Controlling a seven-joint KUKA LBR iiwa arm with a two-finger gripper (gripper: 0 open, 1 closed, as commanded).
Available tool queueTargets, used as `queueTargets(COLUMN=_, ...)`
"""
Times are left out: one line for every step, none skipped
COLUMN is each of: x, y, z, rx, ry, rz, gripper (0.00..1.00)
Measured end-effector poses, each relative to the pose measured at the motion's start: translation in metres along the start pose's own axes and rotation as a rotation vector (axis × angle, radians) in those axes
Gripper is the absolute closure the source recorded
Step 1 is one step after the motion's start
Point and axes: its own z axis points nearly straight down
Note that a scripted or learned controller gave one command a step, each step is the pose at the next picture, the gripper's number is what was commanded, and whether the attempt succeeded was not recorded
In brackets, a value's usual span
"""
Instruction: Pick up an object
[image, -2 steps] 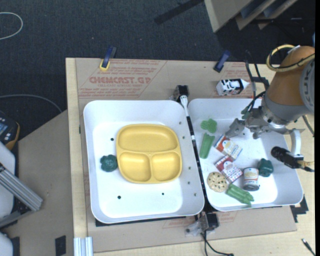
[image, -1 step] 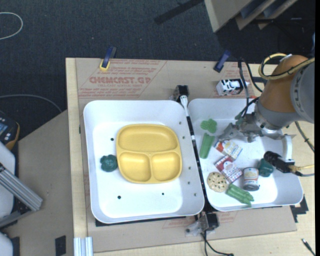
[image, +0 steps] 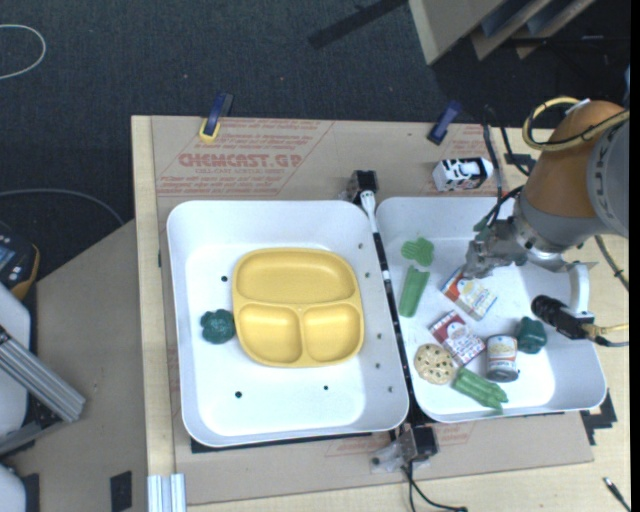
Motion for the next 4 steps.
queueTargets(x=-0.009, y=0.002, z=-0.059, rx=0.006, ry=-0.006, rz=0.001, gripper=1.00)
queueTargets(x=-0.014, y=0.010, z=-0.122, rx=0.003, ry=-0.006, rz=-0.001, gripper=1.00)
queueTargets(x=-0.014, y=0.011, z=-0.123, rx=0.008, ry=-0.005, rz=-0.001, gripper=1.00)
queueTargets(x=0.032, y=0.017, z=-0.122, rx=0.013, ry=-0.002, rz=-0.003, gripper=1.00)
